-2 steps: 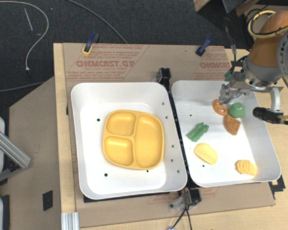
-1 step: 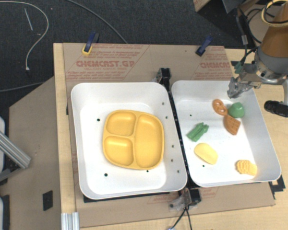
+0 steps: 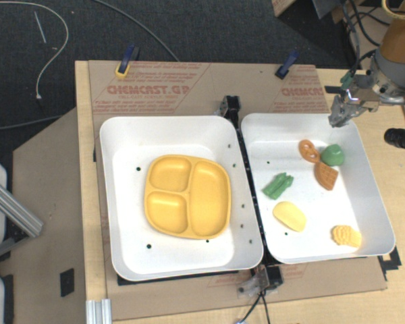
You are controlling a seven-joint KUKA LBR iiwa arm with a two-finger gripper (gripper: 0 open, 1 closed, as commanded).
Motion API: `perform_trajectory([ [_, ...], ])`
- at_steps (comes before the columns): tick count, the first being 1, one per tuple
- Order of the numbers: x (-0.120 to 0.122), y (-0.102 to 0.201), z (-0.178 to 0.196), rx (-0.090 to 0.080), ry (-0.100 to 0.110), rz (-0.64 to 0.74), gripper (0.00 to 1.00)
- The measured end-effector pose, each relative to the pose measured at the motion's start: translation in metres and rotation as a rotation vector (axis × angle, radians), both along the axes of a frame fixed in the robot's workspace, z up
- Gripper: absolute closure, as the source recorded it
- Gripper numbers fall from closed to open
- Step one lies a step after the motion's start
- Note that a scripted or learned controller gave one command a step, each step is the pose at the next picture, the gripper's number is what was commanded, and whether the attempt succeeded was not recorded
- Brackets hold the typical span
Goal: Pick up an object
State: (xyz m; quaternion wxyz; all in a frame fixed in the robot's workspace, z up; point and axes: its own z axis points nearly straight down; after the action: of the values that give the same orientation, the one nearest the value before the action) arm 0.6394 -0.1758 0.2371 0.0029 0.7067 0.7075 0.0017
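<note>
My gripper (image 3: 339, 117) hangs over the far right corner of the right bin (image 3: 364, 248), with nothing seen between its fingers. Inside that bin lie an orange pretzel (image 3: 308, 150), a green round fruit (image 3: 333, 155), a brown waffle-like piece (image 3: 327, 177), a green leafy piece (image 3: 278, 185), a pale yellow lemon-shaped piece (image 3: 289, 216) and a yellow corn-like piece (image 3: 346, 235). The pretzel and green fruit sit just below and left of the gripper, apart from it.
The left bin (image 3: 118, 181) holds a yellow divided plate (image 3: 187, 196). Blue clamps (image 3: 126, 59) (image 3: 286, 65) grip the cardboard base at the back. The arm's orange band (image 3: 395, 42) rises at the right edge.
</note>
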Motion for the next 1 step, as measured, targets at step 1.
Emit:
perform_trajectory([
  [1,-0.0119,0.054,0.0097,0.004,0.008,0.004,1.0],
])
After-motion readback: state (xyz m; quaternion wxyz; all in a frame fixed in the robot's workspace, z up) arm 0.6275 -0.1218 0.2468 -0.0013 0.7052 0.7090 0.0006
